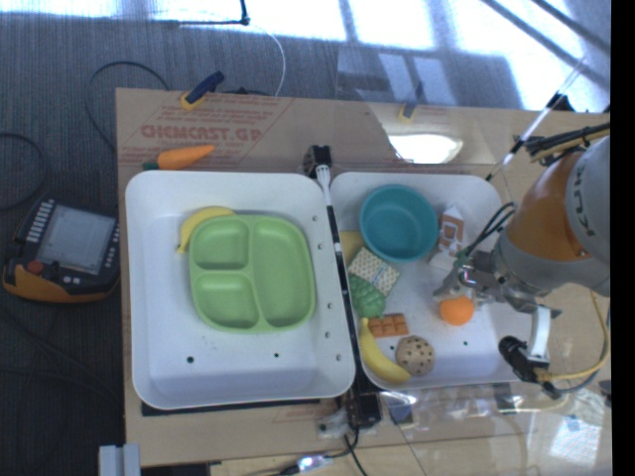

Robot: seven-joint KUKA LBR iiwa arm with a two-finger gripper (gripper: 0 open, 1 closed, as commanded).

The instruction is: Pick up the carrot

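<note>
A dark ribbed carpet, striped with window light at the top, surrounds the pale brown tabletop [298, 127], on which two shallow white bins are set side by side. The hand [458, 284] is seen low in the right bin [476, 360], just above and left of a small orange ball [456, 310]; whether the ball is touched, and how far the hand is spread, cannot be told from this angle; nothing is visibly held. The grey arm with its orange band [556, 216] is brought in from the right, bent over the bin's far side. Around the hand lie a round teal bowl [399, 221], a small white carton with orange print [452, 228], a green patterned square sponge [372, 271], a brown ridged block [387, 325], a tan perforated ball [415, 355] and a yellow banana [379, 357], crowded as if dropped in for sorting. In the left bin [159, 365] a light green divided plate [248, 271] is laid flat, with a second yellow banana [201, 218] tucked at its upper left edge. The orange carrot [185, 155] lies outside both bins, on the tabletop just beyond the left bin's far rim, well apart from the hand; the reach is judged to be far off target, and the orange ball could be mistaken for it.
</note>
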